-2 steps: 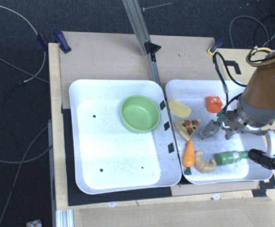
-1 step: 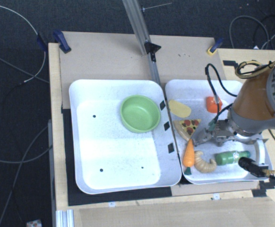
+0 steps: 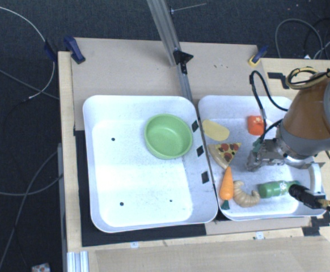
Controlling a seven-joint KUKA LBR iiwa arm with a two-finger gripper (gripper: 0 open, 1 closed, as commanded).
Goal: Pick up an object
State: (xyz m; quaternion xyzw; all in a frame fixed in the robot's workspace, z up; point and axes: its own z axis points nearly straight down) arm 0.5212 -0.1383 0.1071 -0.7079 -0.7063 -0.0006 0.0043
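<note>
Claw (image 3: 259,158) is down inside the right bin (image 3: 238,103), low over the bin floor, with the arm (image 3: 309,120) reaching in from the right. No pick yet, by the look of it: nothing sits between its fingers, and every toy lies flat on the bin floor. Candidates all around it: the red piece (image 3: 255,124) just behind, the pizza slice (image 3: 225,152) to its left, the carrot (image 3: 227,185) and the tan piece (image 3: 245,196) in front, the green bottle (image 3: 276,189) just beside the wrist, and the yellow piece (image 3: 215,130) further back. Over in the left bin (image 3: 97,109), the green bowl (image 3: 168,135) sits alone, well apart from the action. So the approach looks done, while the grasp and the lift are both left. As for the fingers, apart or together, I cannot tell; they're a dark, blurry cluster from up here, possibly touching the bin floor. The bulky wrist hides part of the bin's right side, and the bottle's far end disappears behind a black fitting.
</note>
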